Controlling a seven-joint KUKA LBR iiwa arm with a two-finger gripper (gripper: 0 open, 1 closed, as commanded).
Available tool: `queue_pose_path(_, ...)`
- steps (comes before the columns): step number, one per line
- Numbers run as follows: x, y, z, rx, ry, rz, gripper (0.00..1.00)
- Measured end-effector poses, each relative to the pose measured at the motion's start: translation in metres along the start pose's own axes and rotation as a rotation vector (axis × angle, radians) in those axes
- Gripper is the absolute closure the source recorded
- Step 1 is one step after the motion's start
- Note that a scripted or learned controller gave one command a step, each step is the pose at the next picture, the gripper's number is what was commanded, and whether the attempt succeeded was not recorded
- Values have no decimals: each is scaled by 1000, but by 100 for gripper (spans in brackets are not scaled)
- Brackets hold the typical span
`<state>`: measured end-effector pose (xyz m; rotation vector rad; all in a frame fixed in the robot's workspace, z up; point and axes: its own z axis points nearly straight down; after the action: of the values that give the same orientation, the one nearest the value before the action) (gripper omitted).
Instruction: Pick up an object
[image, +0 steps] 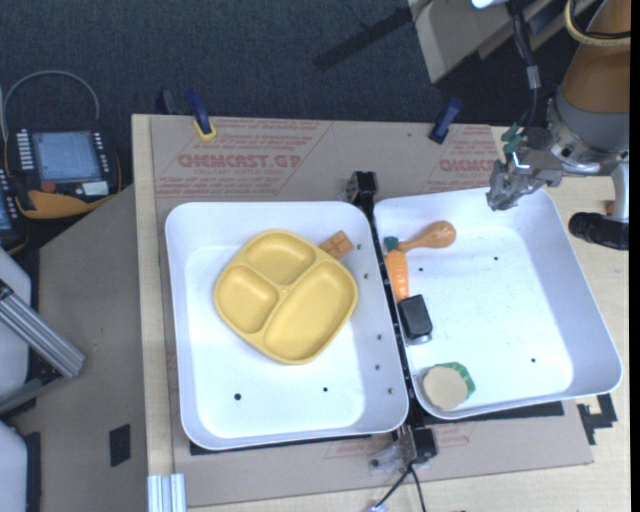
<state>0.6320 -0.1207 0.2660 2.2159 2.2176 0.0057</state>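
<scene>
My gripper (503, 197) hangs over the far right corner of the right bin (540, 300), with nothing seen between its fingers. Along that bin's left wall lie an orange carrot (398, 272), a black block (415, 317) and a round tan and green piece (446, 386) at the near left corner. A tan wooden pestle-shaped piece (428, 238) lies a little left of and nearer than the gripper. In the left bin (200, 330) sits a yellow divided plate (287, 296), with a small brown block (336, 244) at its far right edge.
Blue clamps (201, 113) (445, 119) hold the cardboard base at the far edge. A handheld controller (62, 165) lies off the bench at the far left. A black bracket (362, 186) sits between the bins at the far side.
</scene>
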Motion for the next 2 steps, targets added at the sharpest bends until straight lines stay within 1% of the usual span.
queue_pose_path(1,61,8,-1,4,4,-6,100)
queue_pose_path(2,115,9,-1,6,4,-5,100)
